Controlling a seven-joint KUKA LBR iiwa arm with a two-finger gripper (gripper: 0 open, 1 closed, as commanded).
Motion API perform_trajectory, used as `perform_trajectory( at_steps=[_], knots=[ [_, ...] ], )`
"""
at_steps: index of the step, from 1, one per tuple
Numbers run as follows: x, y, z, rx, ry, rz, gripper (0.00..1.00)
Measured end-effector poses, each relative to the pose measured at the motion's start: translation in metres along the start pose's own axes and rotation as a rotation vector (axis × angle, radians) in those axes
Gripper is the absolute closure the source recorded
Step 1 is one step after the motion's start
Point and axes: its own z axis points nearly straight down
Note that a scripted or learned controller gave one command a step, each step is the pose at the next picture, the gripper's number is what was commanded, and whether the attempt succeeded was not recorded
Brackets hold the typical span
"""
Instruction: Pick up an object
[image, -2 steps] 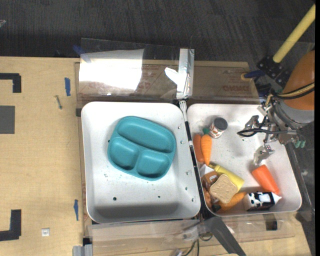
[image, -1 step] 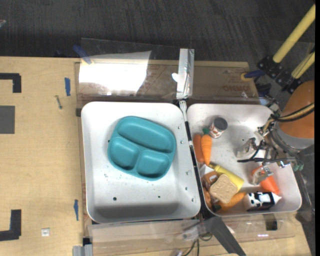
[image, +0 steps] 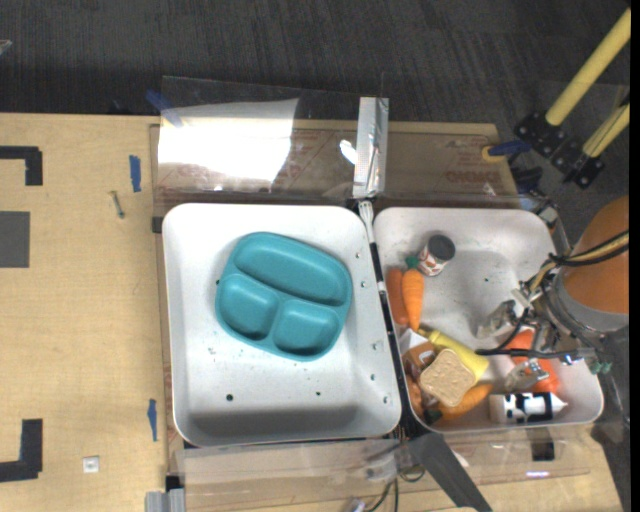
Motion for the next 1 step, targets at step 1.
perform_trajectory(
  at_steps=[1],
  knots=[
    [0.0003, 0.0015, -0.009, -0.003, 0.006, -0.003, 1.0]
  ],
)
